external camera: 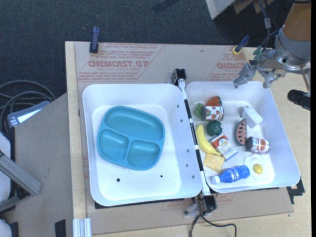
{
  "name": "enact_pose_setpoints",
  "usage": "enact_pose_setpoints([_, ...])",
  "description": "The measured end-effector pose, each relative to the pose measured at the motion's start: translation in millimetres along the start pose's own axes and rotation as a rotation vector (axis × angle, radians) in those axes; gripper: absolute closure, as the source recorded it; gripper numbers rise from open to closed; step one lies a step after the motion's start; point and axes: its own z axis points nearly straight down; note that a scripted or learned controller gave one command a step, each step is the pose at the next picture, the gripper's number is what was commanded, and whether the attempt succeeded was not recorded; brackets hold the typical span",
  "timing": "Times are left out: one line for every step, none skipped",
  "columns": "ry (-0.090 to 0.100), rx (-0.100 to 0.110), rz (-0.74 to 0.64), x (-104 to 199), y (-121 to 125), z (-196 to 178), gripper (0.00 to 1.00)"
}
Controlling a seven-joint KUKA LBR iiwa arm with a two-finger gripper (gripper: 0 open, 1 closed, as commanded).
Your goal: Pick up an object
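My gripper [256,79] hangs above the far edge of the right bin [281,127], open, with nothing between its fingers. Below it the bin holds several small items: a red-labelled can [214,111], a banana [203,139], a broccoli piece [214,128], a watermelon slice [240,132], a white piece [252,116], a second can [257,145], a small carton [223,146], a cheese wedge [213,162], a blue bottle [232,174] and a fried egg [256,168].
The left bin [94,107] holds a blue divided plate [130,137]. A black clamp [178,75] sits at the far end of the seam between bins. Cardboard lies under both bins.
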Motion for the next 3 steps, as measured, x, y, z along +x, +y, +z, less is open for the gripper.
enact_pose_setpoints([0.001, 0.002, -0.001, 42, 24, 91, 0.0])
enact_pose_setpoints([0.0, 0.002, -0.001, 48, 24, 164, 0.0])
enact_pose_setpoints([0.0, -0.002, -0.002, 48, 25, 153, 1.0])
